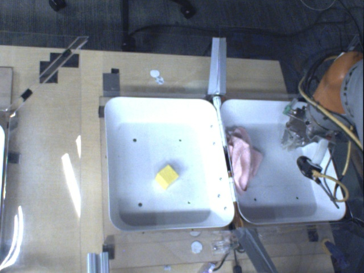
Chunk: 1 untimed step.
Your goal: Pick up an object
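A small yellow block (167, 177) lies near the middle of the left bin (122, 124). A crumpled pink cloth (244, 155) rests against the left wall of the right bin (273, 205). My gripper (293, 134) hangs over the right bin's upper right part, well to the right of the cloth and apart from it. Nothing shows between its fingers. The grey arm with its orange band (336, 81) comes in from the right.
A metal divider bar (217, 67) stands behind the seam between the bins. Black and yellow cables (321, 178) loop over the right bin's right rim. Wooden bench top (51, 152) stretches to the left.
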{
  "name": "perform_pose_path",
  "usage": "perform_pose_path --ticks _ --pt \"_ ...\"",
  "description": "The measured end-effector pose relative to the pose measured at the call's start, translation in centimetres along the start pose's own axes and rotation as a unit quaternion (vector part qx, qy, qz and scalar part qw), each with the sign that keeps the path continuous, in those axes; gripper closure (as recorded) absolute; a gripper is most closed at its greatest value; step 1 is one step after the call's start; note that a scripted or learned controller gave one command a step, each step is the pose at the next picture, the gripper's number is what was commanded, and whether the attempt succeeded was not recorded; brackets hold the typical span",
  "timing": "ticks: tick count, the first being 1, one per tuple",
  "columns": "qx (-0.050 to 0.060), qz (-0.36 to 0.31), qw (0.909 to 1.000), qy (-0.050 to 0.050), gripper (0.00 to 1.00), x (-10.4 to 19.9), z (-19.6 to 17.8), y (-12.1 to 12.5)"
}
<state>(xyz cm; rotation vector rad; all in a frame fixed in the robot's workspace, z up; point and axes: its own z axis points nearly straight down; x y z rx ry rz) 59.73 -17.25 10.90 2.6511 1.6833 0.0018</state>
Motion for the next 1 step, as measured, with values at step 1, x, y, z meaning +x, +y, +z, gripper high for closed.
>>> perform_pose_path --ticks 1 --pt "-0.001 0.036 0.9994 0.0 1.0 4.94 -8.64 5.73"
